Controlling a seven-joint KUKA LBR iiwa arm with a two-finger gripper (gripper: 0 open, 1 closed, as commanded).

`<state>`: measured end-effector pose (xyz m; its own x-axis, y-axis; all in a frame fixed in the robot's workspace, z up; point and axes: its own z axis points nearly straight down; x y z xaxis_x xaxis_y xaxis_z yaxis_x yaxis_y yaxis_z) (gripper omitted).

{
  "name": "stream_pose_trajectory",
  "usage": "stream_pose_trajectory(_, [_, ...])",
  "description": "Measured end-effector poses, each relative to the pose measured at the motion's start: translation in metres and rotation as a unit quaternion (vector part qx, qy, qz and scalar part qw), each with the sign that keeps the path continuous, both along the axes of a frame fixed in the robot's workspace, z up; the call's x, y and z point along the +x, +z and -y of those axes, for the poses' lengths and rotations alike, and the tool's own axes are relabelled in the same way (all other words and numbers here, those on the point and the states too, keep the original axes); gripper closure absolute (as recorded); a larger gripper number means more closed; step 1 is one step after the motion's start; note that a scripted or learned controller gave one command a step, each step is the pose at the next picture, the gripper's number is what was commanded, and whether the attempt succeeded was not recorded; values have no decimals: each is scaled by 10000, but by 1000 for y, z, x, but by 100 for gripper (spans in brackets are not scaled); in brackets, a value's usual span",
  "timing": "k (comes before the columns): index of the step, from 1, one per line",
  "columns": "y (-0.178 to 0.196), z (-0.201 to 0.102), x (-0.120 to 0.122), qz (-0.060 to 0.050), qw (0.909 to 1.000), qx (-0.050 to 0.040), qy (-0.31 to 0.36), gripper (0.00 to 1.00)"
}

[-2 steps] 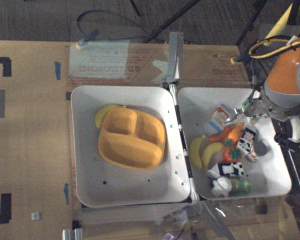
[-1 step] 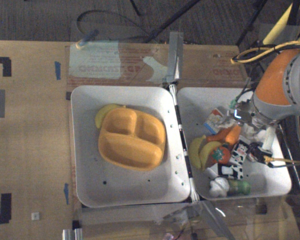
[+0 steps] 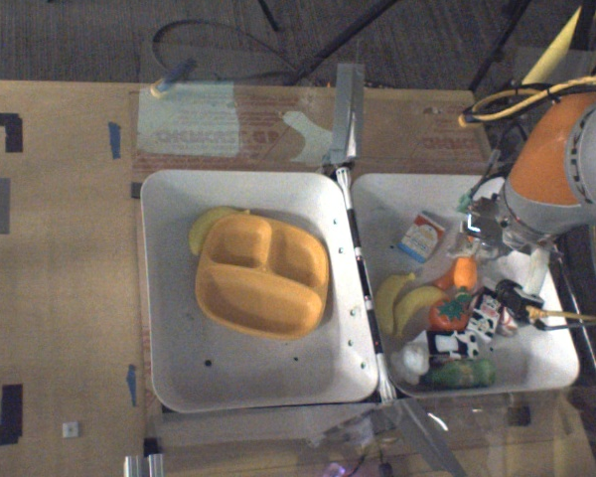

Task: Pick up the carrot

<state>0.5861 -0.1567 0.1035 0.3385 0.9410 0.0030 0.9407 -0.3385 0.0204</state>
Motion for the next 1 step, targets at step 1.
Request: stream_pose_trajectory(1, [92,-53,29,-98,9991,22,-419,100])
